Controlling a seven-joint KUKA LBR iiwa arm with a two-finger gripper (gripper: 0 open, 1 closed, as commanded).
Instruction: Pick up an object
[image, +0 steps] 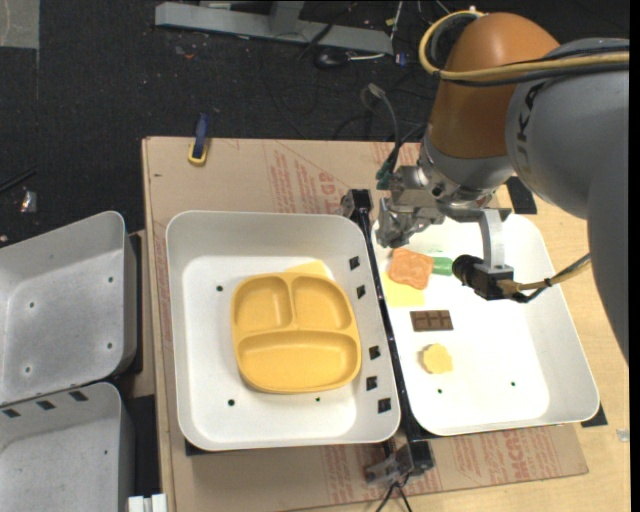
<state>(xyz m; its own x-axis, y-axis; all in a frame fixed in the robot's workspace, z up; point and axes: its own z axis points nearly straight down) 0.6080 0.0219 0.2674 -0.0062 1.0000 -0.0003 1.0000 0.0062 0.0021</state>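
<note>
Orange food piece (410, 268) lies in the right bin (560, 400), near its 10 o'clock corner and just at 5 o'clock of the jaws. The jaws hang over that corner; from this slant I cannot tell whether they are wide or narrow. A pale yellow slab (403, 294) touches the orange piece at 6 o'clock, partly beneath it, and a green piece (441, 265) sits just beside it at 3 o'clock. The bin's wall crowds in close at 9 o'clock. Farther toward 6 o'clock lie a brown chocolate bar (432, 321) and a round yellow piece (436, 358), apart from each other. The left bin (200, 420) holds a yellow divided tray (296, 333). A blue clamp (199, 140) rests on the surface (260, 170).
</note>
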